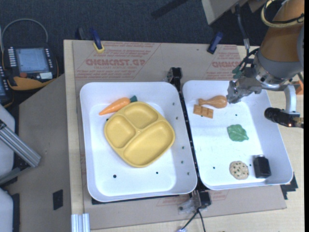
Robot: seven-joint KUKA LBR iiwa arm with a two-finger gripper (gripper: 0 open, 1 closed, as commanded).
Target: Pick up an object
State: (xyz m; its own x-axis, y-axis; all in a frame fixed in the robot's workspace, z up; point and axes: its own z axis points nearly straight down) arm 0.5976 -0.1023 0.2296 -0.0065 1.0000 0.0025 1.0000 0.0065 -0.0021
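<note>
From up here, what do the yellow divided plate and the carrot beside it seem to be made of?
The yellow divided plate looks like moulded plastic: even colour, soft sheen, rounded compartment walls. The carrot seems a plastic toy: uniform orange, smooth skin, stiff green stub. Neither is certain from this view.

Layout relative to the yellow three-compartment plastic plate, which lies in the left shallow white bin. Orange toy carrot: touching its far-left rim. Right shallow white bin: beside it, holding tan drumstick, brown waffle piece, green leaf, round cookie, black block.
</note>
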